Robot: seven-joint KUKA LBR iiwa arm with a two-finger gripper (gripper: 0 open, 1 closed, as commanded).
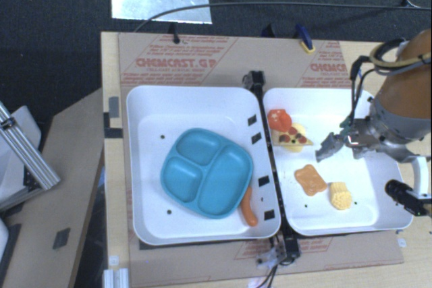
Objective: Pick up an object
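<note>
The arm [405, 88] enters from the right, its orange band uppermost and the grey wrist below it. The end effector [327, 146] extends leftward and downward from the wrist, its dark fingertips angled to the lower left.

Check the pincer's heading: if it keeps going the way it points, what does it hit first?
The pincer points left and slightly down in the camera view. Likely first contact is the flat orange toast-shaped toy or the bare floor of the right white bin; depth is unclear from one view.

Open floor mid right bin [388, 222], toast [310, 179], corn [340, 195] below
</note>
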